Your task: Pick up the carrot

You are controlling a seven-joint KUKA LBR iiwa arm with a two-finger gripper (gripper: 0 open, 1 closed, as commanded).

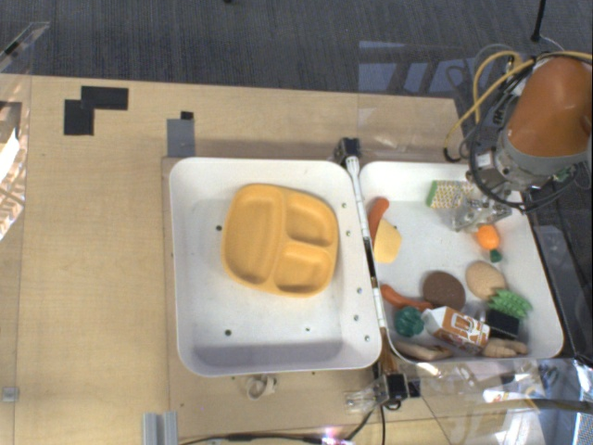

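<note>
Camera view looks down at a slant on the wooden tabletop (102,276), the largest thing in sight, which bears two shallow white bins side by side. Next in size, the left bin (199,332) holds a yellow divided tray (280,238) lying flat near its middle. The right bin (537,248) is crowded with toy foods and odds and ends.

The arm (548,109) reaches in from the right, its orange band above the wrist, and its claw (474,209) hangs low over the far part of the right bin. The claw is a pale, blurred shape here, so I cannot tell whether it stands open or closed, and nothing is visibly gripped.

Among the smaller things, a brown round piece (446,288) and a tan round piece (485,278) lie near the middle of the right bin, with a green spiky piece (509,302) beside them and a small printed carton (461,326) near the front.

Smallest, the carrot (488,238) appears to be the little orange piece with a green tip just below and beside the claw; whether they touch is unclear.

By my judgement the step in hand is the approach, with the grasp not yet made. The next move calls for centring the claw over the carrot, lowering without nudging it aside, then closing and lifting straight up.
</note>
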